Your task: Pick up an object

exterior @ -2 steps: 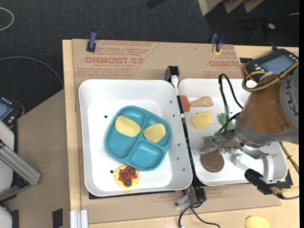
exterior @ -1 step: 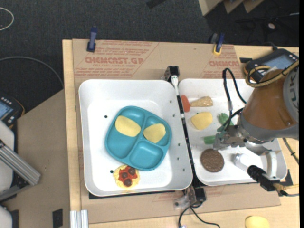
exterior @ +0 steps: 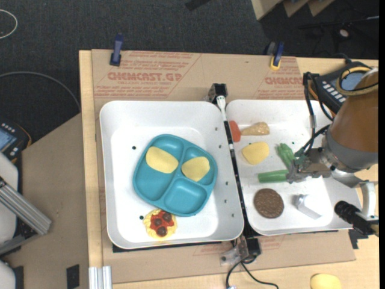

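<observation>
My gripper [exterior: 296, 173] hangs low over the middle of the right bin [exterior: 283, 112], at the right end of a green stick [exterior: 272, 176] lying flat. A second green piece [exterior: 285, 153] lies just above it, partly under the wrist. A yellow lump [exterior: 255, 153] sits to the left. A brown disc [exterior: 268, 202] and a grey-white block [exterior: 307, 206] lie nearer the front. A red piece [exterior: 234, 132] and a tan piece [exterior: 258, 128] rest at the back left. Nothing visibly hangs from the gripper.
The left bin [exterior: 117, 161] holds a blue sectioned plate [exterior: 174, 202] bearing two yellow pieces [exterior: 161, 159], plus a small toy pizza [exterior: 159, 223] at the front. A black divider bar [exterior: 228, 138] runs between the bins. Cables trail along the right bin's far right side.
</observation>
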